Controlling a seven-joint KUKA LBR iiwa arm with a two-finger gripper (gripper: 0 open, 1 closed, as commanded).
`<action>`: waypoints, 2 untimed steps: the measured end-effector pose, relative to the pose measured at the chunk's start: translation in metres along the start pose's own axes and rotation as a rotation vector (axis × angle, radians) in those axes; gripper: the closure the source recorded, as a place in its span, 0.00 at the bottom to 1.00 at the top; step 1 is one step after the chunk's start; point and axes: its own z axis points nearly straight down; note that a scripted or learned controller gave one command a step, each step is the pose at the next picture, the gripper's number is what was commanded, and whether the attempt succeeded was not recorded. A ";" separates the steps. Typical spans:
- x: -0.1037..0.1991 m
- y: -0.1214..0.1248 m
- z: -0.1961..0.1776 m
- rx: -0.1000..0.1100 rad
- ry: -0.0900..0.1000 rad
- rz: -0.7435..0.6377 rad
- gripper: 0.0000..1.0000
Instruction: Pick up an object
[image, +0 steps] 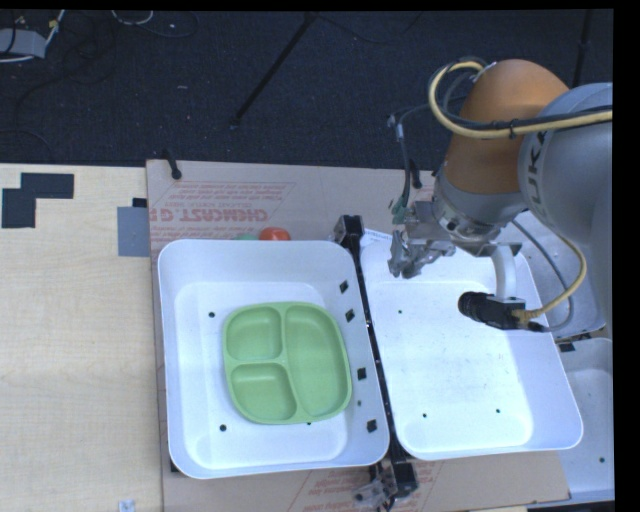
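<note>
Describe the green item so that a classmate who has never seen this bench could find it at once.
Start at the two white bins side by side and take the left bin. On its floor lies a pale green tray with rounded corners. Its three moulded compartments and colour set it apart from the white around it.

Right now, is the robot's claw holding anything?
Gripper: over the top-left corner of the right bin, nothing seen in it. Open or shut cannot be told.
</note>
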 end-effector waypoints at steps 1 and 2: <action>0.046 -0.008 -0.003 0.000 -0.001 0.000 1.00; 0.095 -0.026 0.013 0.002 -0.001 0.000 1.00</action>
